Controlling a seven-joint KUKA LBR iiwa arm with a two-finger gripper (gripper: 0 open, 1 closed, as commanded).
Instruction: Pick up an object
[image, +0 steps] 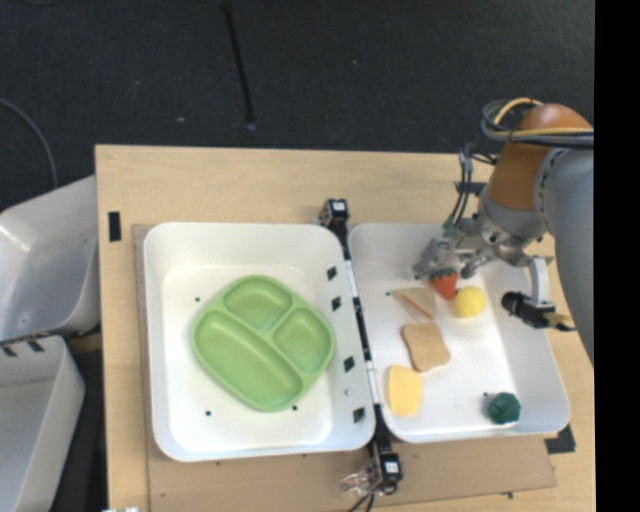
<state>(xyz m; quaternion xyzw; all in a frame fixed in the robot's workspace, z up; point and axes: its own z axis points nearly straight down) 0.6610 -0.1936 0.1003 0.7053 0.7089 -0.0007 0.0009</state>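
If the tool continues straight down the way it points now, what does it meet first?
Most likely the small red-orange object just below the tool in the right white bin. The round yellow ball lies beside it; depth is unclear.

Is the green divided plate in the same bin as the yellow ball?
No, the green divided plate lies in the left bin, while the yellow ball lies in the right bin.

the bench is pale wood and bears two shallow white bins touching side by side: one bin directly beneath the gripper, the other bin well away from it.
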